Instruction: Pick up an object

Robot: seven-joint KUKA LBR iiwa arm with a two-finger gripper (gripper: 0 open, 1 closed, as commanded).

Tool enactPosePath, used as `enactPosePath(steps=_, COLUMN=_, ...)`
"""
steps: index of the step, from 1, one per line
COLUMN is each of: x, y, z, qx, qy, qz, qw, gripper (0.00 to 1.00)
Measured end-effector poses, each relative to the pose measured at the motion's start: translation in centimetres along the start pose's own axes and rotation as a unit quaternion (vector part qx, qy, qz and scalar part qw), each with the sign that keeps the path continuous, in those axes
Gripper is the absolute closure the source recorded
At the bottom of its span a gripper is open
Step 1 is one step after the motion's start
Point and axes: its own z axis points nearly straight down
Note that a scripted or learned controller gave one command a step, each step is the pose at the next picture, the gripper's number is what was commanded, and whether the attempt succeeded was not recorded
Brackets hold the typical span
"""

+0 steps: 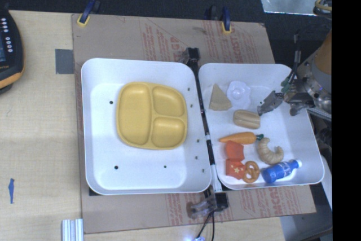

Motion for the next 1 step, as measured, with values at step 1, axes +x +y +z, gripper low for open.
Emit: enactPosePath(steps=1, x=5.33, y=-5.42, z=11.0, qx=0.008, qy=0.003, qz=-0.001, qw=1.0, gripper=0.0)
